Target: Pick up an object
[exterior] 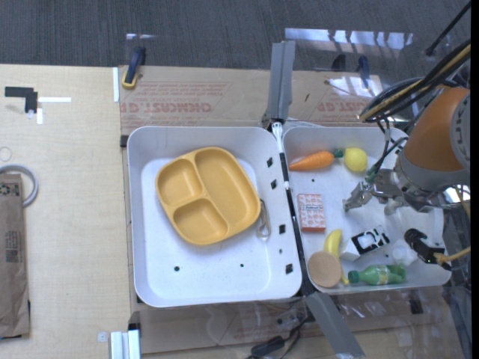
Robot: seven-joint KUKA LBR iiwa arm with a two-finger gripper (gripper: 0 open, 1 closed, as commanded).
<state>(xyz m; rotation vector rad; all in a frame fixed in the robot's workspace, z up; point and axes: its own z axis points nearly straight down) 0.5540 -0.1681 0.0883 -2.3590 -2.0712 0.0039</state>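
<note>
In the right bin (419, 137) lie an orange carrot (312, 160), a yellow lemon (355, 159), a red and white box (311, 211), a small banana (332, 241), a tan round disc (325, 268), a green bottle (376, 275) on its side and a black and white item (370, 240). My gripper (360, 198) hangs over the middle of this bin, right of the box and just below the lemon. Nothing is seen held in it. The arm's orange band (440, 129) is above the bin's right side.
A yellow divided plate (207, 194) sits in the left bin (153, 271), with a small metal piece (263, 226) at its right edge. A brown paper bag (10, 245) lies on the bench at far left. Cables (419, 88) run over the right bin's far corner.
</note>
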